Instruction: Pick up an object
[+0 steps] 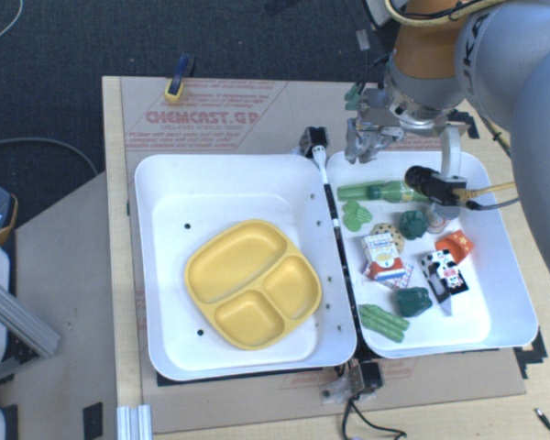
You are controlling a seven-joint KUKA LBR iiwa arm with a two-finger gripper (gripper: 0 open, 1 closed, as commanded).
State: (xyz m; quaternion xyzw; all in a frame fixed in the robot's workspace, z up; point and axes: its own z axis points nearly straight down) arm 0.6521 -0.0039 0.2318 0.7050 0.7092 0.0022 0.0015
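A: Hovering over the far edge of the right shallow white plastic bin (506,273), the grey arm with the orange band (440,26) is carrying its metal two-finger tool (362,154) above the clutter. The approach step appears to be in hand; nothing is lifted yet.

B: What is the tool gripping?

A: Nothing is showing between its tips. How far apart they are standing, I cannot tell from this slant.

B: Where are the candidate objects lying?

A: All in the right bin. A long green plastic bottle-shaped piece (376,191) is lying just below the tool. A small green leaf-shaped toy (356,215) is sitting near the bin's left wall, a red and white printed carton (383,255) is lying mid-bin, and a ridged green pickle-shaped toy (383,322) is resting near the front. The left shallow white bin (156,246) is holding a yellow three-compartment plastic tray (252,284).

B: What is the next move calling for?

A: Judging from the layout, it is calling for centring over one piece, likely the bottle-shaped one, then descending clear of the divider between the bins on the bench (211,108).
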